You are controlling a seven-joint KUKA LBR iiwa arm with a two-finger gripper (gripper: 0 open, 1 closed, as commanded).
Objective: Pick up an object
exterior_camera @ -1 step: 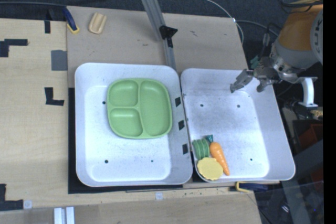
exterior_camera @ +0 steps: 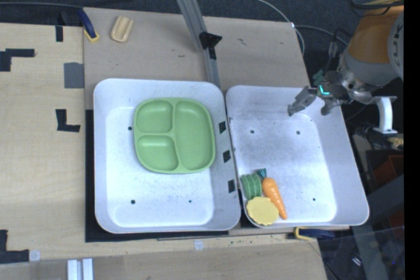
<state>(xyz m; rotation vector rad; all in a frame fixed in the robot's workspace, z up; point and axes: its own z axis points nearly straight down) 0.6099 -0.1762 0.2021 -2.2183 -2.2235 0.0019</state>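
- Wooden bench (exterior_camera: 262, 56): bore two shallow white bins edge to edge, presumably so that one arm could reach either.
- Left bin (exterior_camera: 111, 206): held a single item and sat well apart from the arm.
- Right bin (exterior_camera: 341, 206): lay nearest the arm's side, with a broad bare floor across its middle and far half.
- Grey-and-orange arm (exterior_camera: 374, 42): reached in from the right, wrist poised over the right bin's far right corner, probably a waiting pose above the work area and not a grasp.
- Green divided plate (exterior_camera: 174, 134): rested flat in the left bin's far half, compartments up. Judged awkward for two fingers, being wide and low.
- Gripper (exterior_camera: 312, 105): hung above the far right part of the right bin, fingers (exterior_camera: 298, 105) spread apart with nothing between them. Released, then, and gripping nothing.
- Toy carrot (exterior_camera: 273, 195): lay in the right bin's near left corner, well apart from the gripper, touching a yellow disc (exterior_camera: 262, 211) on its near side and a green ribbed piece (exterior_camera: 251, 184) just beside it.
- Judged the likeliest pick: slim enough to fit between the fingers, though crowded by its neighbours and the bin wall, which could spoil a clean closure.
- Pick not yet begun: called for a traverse to that corner, then a descent.
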